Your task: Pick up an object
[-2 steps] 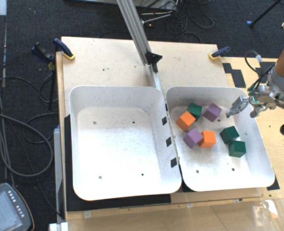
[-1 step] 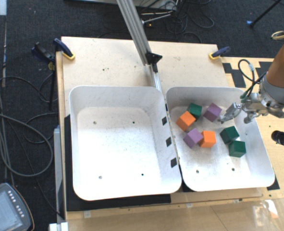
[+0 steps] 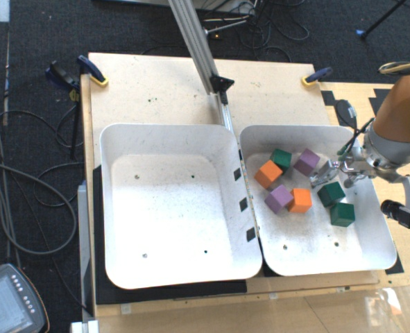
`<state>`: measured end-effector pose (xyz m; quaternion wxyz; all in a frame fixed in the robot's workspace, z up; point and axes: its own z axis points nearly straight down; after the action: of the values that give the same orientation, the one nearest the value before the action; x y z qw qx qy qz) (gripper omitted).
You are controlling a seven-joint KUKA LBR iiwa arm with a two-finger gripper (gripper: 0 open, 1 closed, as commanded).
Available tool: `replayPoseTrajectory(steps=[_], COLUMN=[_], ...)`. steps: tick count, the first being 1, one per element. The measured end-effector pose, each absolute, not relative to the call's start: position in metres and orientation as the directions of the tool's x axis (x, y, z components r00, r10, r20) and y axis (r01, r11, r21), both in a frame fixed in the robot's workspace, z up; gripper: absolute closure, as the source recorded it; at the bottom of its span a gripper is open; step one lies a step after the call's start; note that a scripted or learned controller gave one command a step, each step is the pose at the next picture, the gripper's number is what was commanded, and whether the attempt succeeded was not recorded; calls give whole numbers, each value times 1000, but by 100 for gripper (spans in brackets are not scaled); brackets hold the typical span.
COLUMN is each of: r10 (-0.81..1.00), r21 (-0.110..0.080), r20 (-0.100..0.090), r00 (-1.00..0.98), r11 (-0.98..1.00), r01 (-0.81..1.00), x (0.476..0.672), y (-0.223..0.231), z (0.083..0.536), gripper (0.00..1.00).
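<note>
Blocks are lying in the right bin [image 3: 371, 255], centre-right of frame: two purple [image 3: 306, 162], two orange [image 3: 268, 173], three green [image 3: 342, 214]. The gripper [image 3: 325, 177] is hovering among them, grasp indiscernible; no writing is legible.

no text, label, brand or number can be read anywhere here. the blocks [image 3: 300, 186] in the right bin [image 3: 371, 255] have plain coloured faces with no writing. the small black squares [image 3: 245, 203] along the rim between the two bins are blank marks, not letters or figures.
</note>
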<state>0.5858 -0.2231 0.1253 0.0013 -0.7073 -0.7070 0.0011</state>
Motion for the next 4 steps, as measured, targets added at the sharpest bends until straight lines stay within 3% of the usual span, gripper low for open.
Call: replayPoseTrajectory(steps=[1,2,4], r10=[1000,1000,1000], r21=[-2,1,5], r20=[0,-1,-2], r00=[0,-1,-3], r11=[0,1,3], r01=[1000,1000,1000], x=[586,587,591], y=[-222,-222,-221], z=[94,105,210], gripper=[0,100,100])
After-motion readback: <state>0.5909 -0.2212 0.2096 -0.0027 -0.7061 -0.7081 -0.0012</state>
